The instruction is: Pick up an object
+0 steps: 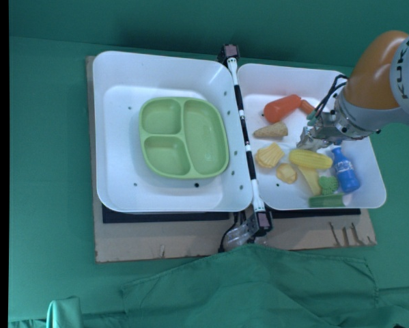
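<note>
Toy food pieces lie clustered in the right white bin (368, 195): an orange carrot (284, 106) near the top, a tan wedge (272, 131) below it, a yellow shell-shaped piece (269, 156), a small yellow round piece (287, 173), a yellow corn cob (311, 159), a blue bottle (345, 171) and a green piece (326, 200) along the bin's near rim. The tool (312, 134) hangs low over the middle of this bin, just above the corn cob's end and between the carrot and the bottle; whether it is released or clenched cannot be told from here. The arm (385, 80) comes in over the bin's right rim. The pieces crowd the bin's centre and near right corner, leaving bare floor along its far edge. The left white bin (115, 125) holds a green three-compartment plate (184, 137), with wide free margins all round it. Both bins sit on a brown board (149, 248) on the green-covered counter (47, 183), and a crumpled green cloth (259, 289) lies at the near edge.
</note>
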`<state>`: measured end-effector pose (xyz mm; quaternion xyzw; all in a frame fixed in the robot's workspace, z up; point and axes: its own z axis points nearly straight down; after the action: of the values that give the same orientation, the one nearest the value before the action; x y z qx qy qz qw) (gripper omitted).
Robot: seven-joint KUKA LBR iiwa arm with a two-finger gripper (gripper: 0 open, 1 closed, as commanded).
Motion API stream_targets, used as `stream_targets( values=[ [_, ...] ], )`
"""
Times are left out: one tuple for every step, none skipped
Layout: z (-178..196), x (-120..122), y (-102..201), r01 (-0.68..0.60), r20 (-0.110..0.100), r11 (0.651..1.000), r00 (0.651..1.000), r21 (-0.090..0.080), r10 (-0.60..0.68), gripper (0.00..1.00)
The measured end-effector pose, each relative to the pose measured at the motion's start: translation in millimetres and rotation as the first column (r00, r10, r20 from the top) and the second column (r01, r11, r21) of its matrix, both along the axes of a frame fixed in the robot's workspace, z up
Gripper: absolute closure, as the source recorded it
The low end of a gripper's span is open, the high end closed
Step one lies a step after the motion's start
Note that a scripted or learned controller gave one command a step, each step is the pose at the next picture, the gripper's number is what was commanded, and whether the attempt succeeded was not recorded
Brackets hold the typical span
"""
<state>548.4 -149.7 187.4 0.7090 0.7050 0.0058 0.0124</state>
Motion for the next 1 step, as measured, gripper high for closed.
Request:
stream_targets(
  values=[
    [-2.5,102.9,-10.3,-0.006,-0.009,1.000,1.000,0.003,0.006,0.00]
  ],
)
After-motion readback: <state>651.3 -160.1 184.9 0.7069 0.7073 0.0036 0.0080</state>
